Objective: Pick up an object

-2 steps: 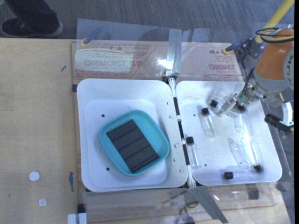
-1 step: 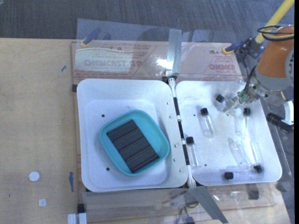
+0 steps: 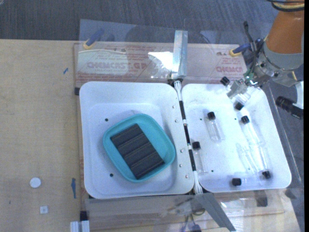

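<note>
Camera view, looking down at a slant on both bins. My arm (image 3: 285, 28) comes in from the upper right, orange band showing above the wrist. My gripper (image 3: 240, 88) sits low over the far right corner of the right bin (image 3: 277, 178), close to the bin's back rim. Whether it is spread or pressed together I cannot tell; glare and clutter at the tip hide it. Nothing visibly pinched.

Right bin contents: several clear vials with black caps. One small vial (image 3: 213, 126) lies near the bin's middle, cap toward the far side. A second, longer vial (image 3: 250, 130) lies to its right, cap just below my gripper. Another clear vial (image 3: 254, 162) lies toward the near right, hard to outline against the white floor. Two loose-looking black caps sit near the front edge, one at (image 3: 236, 181) and one at (image 3: 266, 175); whether they belong to vial bodies is unclear. One more capped vial (image 3: 196, 151) lies against the divider between the bins.

Left bin (image 3: 91, 168): a teal tray (image 3: 118, 168), tilted diagonally, with a dark ribbed block (image 3: 137, 150) lying in it.

Behind the bins, a clear sheet with red lettering (image 3: 113, 64).
</note>
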You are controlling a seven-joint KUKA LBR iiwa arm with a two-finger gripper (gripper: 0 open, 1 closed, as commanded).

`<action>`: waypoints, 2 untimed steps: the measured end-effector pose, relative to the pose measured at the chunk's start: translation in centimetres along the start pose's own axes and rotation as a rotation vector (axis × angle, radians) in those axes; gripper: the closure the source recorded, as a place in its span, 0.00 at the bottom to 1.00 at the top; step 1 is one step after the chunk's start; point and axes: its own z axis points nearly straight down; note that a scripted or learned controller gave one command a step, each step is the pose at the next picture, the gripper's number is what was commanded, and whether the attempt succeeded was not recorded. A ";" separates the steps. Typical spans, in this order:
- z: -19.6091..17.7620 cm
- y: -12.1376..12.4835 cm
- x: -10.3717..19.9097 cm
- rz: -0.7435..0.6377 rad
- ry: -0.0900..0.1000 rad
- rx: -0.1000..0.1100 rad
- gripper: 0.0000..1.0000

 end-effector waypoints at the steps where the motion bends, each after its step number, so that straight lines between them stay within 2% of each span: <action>1: 1.5 5.0 7.1 0.095 0.001 0.002 1.00; 2: -1.8 6.6 10.7 0.244 0.000 0.001 1.00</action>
